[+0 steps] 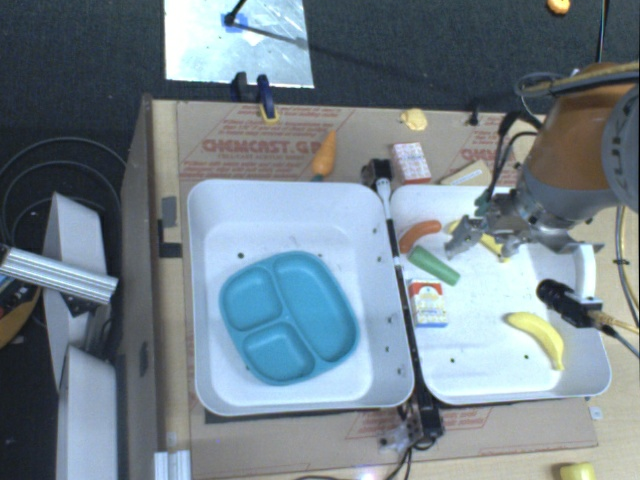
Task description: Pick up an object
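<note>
The right bin holds an orange-red sausage, a green cylinder, a small red-and-white box and a yellow banana. My gripper hangs low over the upper part of this bin, just right of the sausage and the green cylinder. Something yellowish shows at its tip, and I cannot make out what it is. The banana lies well below it, near the bin's front right corner.
The left bin holds a blue divided plate. Behind the bins, on the cardboard, lie a carrot, a small pink box, a yellow lump and a pale stick.
</note>
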Available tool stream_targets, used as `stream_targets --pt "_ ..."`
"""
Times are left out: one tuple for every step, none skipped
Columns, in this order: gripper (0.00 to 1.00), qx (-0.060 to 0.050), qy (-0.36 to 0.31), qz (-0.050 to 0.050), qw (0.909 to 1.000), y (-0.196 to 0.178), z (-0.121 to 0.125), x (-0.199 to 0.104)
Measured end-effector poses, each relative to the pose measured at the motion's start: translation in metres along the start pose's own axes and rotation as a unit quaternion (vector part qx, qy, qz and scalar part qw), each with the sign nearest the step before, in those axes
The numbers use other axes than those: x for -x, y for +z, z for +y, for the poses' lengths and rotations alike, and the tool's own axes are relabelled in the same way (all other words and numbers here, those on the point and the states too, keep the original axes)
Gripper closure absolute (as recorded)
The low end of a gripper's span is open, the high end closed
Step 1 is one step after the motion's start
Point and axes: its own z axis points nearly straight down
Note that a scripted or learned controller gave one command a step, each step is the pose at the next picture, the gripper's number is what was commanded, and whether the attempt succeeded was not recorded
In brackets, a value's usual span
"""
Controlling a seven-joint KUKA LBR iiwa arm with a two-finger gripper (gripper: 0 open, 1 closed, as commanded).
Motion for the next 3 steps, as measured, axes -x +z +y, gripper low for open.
stream_targets --pt "0.0 0.002 0.001 0.003 1.0 0.124 0.004 0.001" --pt "0.0 -0.005 -0.001 0.0 1.0 0.12 0.085 0.021" --pt "0.0 -0.01 0.0 -0.008 0.9999 0.121 0.09 0.009"
